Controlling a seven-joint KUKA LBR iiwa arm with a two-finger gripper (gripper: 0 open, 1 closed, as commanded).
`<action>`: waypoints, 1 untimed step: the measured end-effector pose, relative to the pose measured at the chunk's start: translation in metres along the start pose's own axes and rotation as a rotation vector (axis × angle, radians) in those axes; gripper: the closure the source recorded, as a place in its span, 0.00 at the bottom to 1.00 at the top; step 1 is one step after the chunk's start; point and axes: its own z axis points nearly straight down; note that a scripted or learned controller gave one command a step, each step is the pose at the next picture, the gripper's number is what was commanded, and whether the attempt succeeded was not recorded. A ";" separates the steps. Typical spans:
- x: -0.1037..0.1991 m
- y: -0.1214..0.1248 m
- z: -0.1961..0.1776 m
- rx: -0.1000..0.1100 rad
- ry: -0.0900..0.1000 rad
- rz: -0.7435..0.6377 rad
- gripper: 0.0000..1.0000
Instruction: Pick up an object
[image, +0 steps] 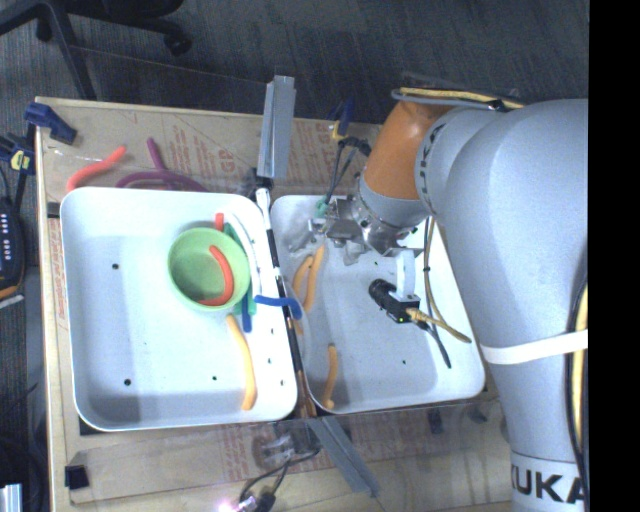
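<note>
Grey and bulky, the arm (520, 200) rises closest to the lens, its orange band turned toward the bins. Farthest left, the left bin (100, 330) holds a green bowl (195, 265) with a curved red piece (222, 270) lying inside it. A long yellow strip (245, 365) runs from just below the bowl toward the bin's near edge, and a blue piece (272, 300) lies on the rim by the divide. In the right bin (390, 370), an orange strip (312, 275) lies near the left wall, with a second orange piece (331, 372) lower down by the same wall. The gripper (335, 232) hangs over that bin's far-left corner, just beyond the orange strip (spread or pressed together, I cannot tell), with nothing visibly held.
</note>
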 end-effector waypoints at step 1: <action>0.005 0.011 0.030 -0.004 -0.007 0.144 0.00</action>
